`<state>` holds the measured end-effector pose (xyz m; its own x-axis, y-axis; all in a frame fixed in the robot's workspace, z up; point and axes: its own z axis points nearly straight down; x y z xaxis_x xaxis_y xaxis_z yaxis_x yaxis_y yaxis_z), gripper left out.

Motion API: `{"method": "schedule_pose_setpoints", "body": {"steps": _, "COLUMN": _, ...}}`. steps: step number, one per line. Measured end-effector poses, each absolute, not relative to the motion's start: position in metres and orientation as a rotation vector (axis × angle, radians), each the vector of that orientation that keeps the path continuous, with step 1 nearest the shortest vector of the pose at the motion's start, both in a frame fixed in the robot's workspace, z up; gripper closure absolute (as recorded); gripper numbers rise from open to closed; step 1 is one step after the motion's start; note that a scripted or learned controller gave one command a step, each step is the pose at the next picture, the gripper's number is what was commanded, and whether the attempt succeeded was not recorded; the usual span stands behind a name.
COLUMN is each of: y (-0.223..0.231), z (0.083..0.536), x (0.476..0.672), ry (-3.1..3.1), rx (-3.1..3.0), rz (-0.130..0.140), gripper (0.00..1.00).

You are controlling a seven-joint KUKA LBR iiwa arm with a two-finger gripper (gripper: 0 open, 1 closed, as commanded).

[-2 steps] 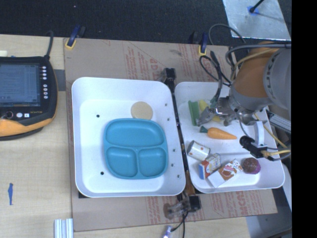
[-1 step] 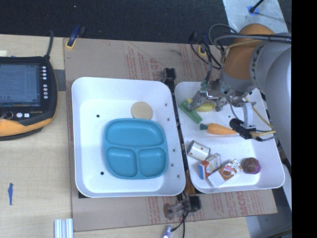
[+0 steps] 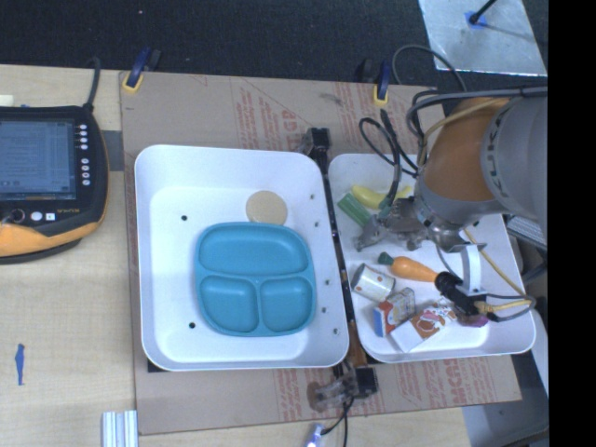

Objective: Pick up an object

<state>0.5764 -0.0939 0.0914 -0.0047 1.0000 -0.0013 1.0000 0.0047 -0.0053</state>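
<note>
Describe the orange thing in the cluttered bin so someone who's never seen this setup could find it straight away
Of the two white bins, go to the right bin, the one crowded with small items under the grey arm. Near its middle lies an orange carrot-shaped piece, pointing toward the bin's right side. It sits just right of a small silver can, and it is the only solid orange, tapered item there.

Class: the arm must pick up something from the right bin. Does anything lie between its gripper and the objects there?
Nothing visible does. The gripper sits low in the right bin, right among the clutter, beside a green object.
</note>
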Motion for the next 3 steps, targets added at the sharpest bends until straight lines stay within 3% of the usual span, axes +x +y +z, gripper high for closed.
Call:
{"method": "schedule_pose_setpoints", "body": {"steps": 1, "y": -0.121, "z": 0.091, "x": 0.543, "ry": -2.225, "rx": -2.214, "rz": 0.007, "gripper": 0.00}}
{"method": "schedule_pose_setpoints", "body": {"steps": 2, "y": -0.121, "z": 0.102, "x": 0.544, "ry": -2.230, "rx": -2.210, "rz": 0.010, "gripper": 1.00}}
{"method": "schedule_pose_setpoints", "body": {"steps": 3, "y": -0.054, "z": 0.192, "x": 0.549, "ry": -2.226, "rx": -2.214, "rz": 0.002, "gripper": 1.00}}
